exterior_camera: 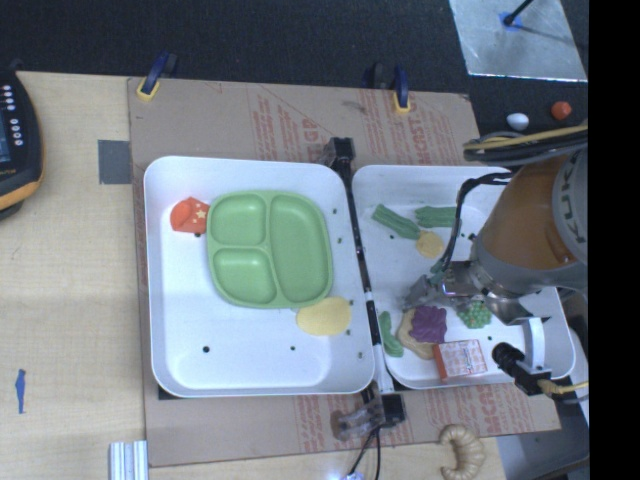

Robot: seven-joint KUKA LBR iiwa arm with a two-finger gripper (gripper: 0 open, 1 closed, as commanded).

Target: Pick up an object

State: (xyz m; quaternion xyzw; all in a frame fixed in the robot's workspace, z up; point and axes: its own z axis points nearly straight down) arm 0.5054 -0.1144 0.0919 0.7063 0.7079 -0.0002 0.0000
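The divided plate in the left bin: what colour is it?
Light green, clearest in the camera view: divided plate.

Illegible red print on cardboard sheet (pixel 300 118)

A pale wooden bench top (pixel 60 298) bears a brown cardboard sheet (pixel 260 118) held by blue-and-yellow clamps (pixel 155 74). Beyond lies dark, possibly carpeted floor (pixel 250 18) with a light grey patch (pixel 515 23).

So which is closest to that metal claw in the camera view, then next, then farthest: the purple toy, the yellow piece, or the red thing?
From the gripper:
1. Purple toy, just below it, right bin.
2. Yellow piece, left bin's lower right.
3. Red thing, left bin's far left, beside the green plate.
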